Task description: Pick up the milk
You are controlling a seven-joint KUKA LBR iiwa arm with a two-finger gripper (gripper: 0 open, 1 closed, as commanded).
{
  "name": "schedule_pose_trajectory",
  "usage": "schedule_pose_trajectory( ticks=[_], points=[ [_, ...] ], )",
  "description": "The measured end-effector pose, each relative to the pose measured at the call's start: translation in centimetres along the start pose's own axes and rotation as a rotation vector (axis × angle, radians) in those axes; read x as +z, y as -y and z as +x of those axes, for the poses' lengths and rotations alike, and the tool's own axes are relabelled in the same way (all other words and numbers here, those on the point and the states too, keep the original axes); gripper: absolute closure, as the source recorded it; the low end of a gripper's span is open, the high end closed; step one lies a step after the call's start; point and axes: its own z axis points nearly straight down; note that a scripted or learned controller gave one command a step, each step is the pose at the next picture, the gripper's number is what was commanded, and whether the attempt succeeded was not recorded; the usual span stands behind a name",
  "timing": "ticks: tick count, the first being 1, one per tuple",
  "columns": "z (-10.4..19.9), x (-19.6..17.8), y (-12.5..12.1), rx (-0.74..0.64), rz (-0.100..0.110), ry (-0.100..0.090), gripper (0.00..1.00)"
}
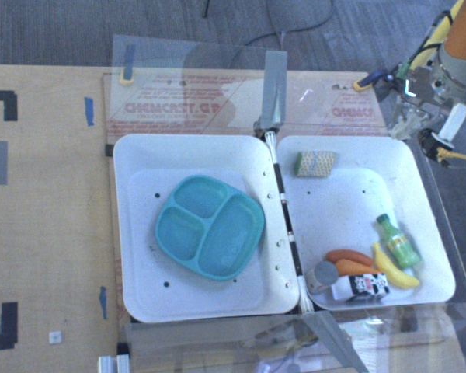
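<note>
Overhead view: milk [361, 286] lying flat at right bin's [349, 200] near edge, touching carrot [349, 261] and banana [394, 270]. Probably light, crushable carton; best gripped across narrow sides. Gripper [419, 123] beyond far corner, opening impossible to tell.

Brightness: even, fairly bright, cool bluish cast.
Shadows: soft and faint, a thin one under the teal plate [210, 227].
Glare: pale sheen on the clear panels [179, 92] behind the bins.
Whites: the right bin [349, 200] is near overexposed.
Sharpness: mildly soft throughout; small print unreadable.
</note>
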Motion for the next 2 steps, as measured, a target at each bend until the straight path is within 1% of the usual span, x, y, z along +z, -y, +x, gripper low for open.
schedule_pose_trajectory(
  ticks=[1, 2],
  points=[
    [1.6, -14.9, 5.5, 0.132, 0.001, 0.000, 1.00],
    [7.5, -19.1, 7.6, 0.135, 0.001, 0.000, 1.00]
  ],
)
